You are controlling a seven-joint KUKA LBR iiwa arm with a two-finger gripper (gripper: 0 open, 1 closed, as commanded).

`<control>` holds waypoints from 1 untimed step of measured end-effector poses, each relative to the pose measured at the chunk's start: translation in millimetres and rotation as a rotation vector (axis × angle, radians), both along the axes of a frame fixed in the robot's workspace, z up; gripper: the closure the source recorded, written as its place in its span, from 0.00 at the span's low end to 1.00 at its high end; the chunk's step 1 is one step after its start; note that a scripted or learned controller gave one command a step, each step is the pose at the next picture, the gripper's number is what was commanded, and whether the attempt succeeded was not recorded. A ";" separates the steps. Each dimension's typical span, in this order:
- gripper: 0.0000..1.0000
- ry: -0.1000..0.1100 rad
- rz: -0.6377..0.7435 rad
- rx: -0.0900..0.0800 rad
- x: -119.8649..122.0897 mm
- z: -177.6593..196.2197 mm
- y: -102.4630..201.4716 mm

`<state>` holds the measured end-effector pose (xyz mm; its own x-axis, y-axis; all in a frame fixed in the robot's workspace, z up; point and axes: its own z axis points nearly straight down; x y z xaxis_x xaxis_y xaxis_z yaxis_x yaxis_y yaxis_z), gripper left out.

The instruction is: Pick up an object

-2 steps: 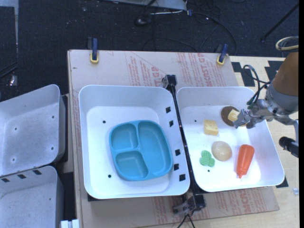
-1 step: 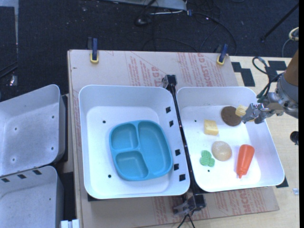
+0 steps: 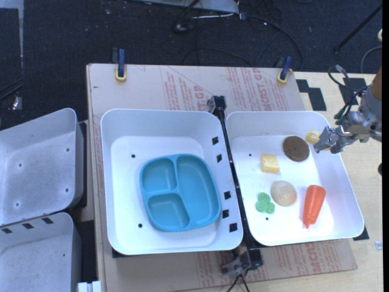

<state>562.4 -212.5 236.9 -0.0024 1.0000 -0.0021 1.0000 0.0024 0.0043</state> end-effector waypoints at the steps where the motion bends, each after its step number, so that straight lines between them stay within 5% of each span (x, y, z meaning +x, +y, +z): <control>1: 1.00 0.002 0.005 0.003 8.1 8.9 50.1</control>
